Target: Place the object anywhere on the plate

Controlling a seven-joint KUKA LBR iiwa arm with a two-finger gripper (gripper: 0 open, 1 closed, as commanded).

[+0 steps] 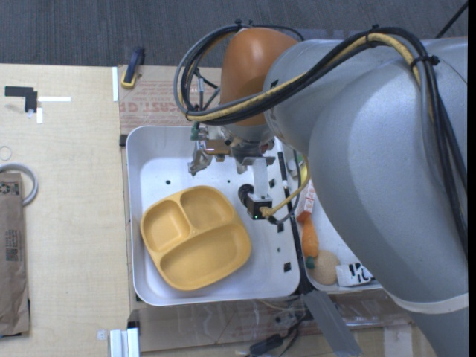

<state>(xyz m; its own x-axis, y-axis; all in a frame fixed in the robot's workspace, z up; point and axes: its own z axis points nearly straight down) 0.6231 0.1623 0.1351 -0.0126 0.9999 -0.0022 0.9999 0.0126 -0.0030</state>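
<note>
A yellow plate (199,253) with three compartments lies in the left white bin (158,168), toward its front, and nothing rests on it. My gripper (219,165) hangs just behind the plate's far rim, over the bin floor. It is open, fingers spread apart, with nothing visible between the tips. A small brownish spot sits up near the palm; I cannot tell what it is. In the right bin, an orange carrot-like object (309,238) and a beige rounded object (324,268) lie beside the divider, partly covered by the arm.
The big grey arm (372,162) covers most of the right bin. A white item with black marks (355,274) peeks out under it. Black and yellow cables loop above the gripper. A brown paper bag (11,251) lies on the wooden bench at left.
</note>
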